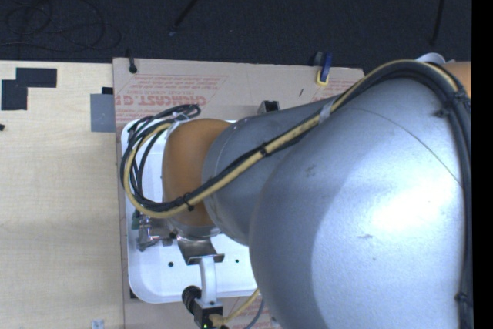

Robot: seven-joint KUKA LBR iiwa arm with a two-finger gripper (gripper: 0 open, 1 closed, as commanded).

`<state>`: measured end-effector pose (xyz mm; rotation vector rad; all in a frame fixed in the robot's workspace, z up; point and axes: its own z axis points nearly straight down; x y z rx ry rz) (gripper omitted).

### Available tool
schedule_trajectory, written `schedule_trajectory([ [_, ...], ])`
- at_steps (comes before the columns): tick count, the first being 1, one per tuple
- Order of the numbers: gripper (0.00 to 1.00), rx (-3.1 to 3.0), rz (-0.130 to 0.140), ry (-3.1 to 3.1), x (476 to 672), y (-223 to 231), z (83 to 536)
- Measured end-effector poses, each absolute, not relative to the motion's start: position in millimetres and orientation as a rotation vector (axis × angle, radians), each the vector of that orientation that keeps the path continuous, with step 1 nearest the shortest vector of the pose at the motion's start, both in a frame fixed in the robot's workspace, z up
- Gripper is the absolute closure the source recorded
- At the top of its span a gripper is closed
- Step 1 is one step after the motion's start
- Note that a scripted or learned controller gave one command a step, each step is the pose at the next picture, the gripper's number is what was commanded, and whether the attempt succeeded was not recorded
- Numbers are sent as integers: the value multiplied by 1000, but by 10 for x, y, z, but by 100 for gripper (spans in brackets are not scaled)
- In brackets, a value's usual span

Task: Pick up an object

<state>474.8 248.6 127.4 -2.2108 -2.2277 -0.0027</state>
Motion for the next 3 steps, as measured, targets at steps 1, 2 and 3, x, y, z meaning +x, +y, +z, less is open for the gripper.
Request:
schedule_trajectory([
  [1, 0, -2224, 6, -2217, 5250, 1960, 854],
  [2, 0, -2225, -17, -2228, 5826, 1911, 2298],
  [3, 0, -2216, 9, -2223, 5610, 2267, 801],
])
